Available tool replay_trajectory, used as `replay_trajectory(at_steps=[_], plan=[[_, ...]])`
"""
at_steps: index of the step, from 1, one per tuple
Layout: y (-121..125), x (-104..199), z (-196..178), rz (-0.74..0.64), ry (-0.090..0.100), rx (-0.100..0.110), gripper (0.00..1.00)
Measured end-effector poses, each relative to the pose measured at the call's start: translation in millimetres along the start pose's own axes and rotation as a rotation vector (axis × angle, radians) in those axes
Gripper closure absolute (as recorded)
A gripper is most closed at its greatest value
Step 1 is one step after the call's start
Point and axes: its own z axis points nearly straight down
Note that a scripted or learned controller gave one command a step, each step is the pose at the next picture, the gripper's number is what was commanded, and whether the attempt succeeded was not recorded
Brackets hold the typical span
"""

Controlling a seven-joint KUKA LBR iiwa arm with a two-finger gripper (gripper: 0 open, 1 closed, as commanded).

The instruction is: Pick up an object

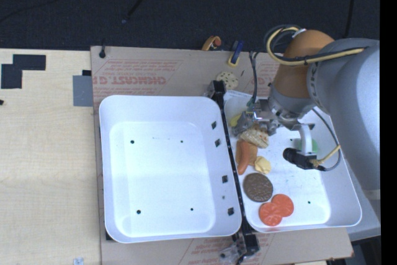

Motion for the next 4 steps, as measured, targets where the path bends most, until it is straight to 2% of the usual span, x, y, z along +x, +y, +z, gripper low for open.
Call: replay_trajectory(at_steps=[1, 2, 3, 4], plan=[[-7, -16, 0, 0.0, 0.001, 0.005, 0.0], [-2, 8, 0, -0.001, 0.002, 0.005, 0.0], [-3, 7, -11, 0.001, 0.003, 0.008, 1.0], [-6, 64, -107, -0.005, 0.003, -0.005, 1.0]])
